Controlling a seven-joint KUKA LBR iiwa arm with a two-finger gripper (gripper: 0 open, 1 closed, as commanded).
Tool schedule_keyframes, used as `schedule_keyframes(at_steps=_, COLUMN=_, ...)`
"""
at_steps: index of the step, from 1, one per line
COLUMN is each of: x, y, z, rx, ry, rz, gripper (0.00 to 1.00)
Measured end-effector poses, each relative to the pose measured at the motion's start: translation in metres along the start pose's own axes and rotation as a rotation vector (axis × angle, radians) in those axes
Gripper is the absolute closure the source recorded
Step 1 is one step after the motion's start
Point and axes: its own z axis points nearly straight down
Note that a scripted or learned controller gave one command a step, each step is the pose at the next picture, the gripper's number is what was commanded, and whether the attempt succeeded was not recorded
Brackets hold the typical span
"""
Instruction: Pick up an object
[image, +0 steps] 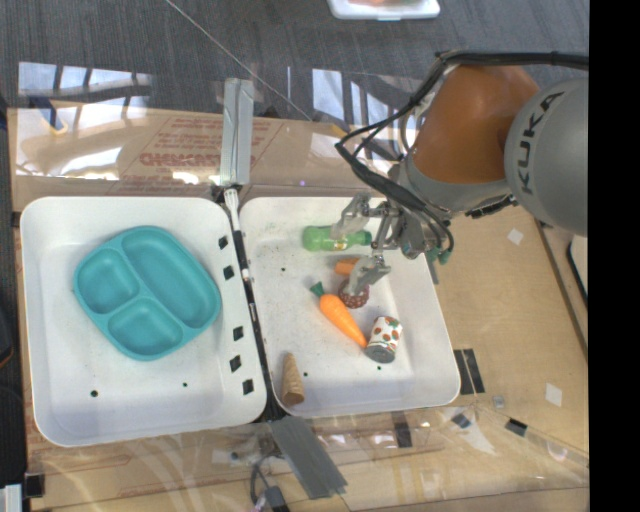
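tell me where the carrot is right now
The carrot lies in the right bin near its middle, tilted, with the small can just to its right and the pincer just above it.

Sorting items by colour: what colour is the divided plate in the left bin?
Teal; the divided plate shows clearly in the camera view.

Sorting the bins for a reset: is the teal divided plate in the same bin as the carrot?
No, the teal divided plate lies in the left bin, while the carrot lies in the right bin.
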Motion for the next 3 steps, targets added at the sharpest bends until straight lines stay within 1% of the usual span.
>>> schedule_keyframes(at_steps=1, x=0.006, y=0.030, z=0.129, rx=-0.005, ry=0.009, rz=-0.184, gripper=0.00)
schedule_keyframes(at_steps=2, x=0.078, y=0.020, z=0.138, rx=-0.002, ry=0.003, rz=0.054, gripper=0.00)
schedule_keyframes(at_steps=3, x=0.041, y=0.039, z=0.136, rx=-0.002, ry=-0.004, rz=-0.292, gripper=0.00)
